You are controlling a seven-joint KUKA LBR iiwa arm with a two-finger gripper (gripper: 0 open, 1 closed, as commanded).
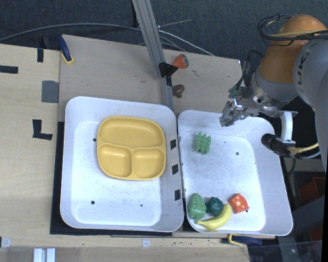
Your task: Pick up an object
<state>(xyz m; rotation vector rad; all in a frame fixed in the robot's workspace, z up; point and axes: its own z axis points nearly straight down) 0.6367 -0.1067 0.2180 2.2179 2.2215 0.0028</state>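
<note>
Two white bins sit side by side. Tool [230, 116] hovers over right bin [272, 180] far rim, fingers' state unclear. Green block [202, 142] lies nearby, untouched.

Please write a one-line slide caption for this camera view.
Gripper above the right bin's far edge; green toy and banana inside, yellow tray in left bin.

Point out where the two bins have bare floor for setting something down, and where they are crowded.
Right bin: bare across its middle, between the green block near the top left and the near-edge cluster. Left bin: a bare strip below the yellow tray. Crowded: the right bin's near-left corner, with the banana, two green pieces and a red piece. The gripper hangs over its far edge.
</note>
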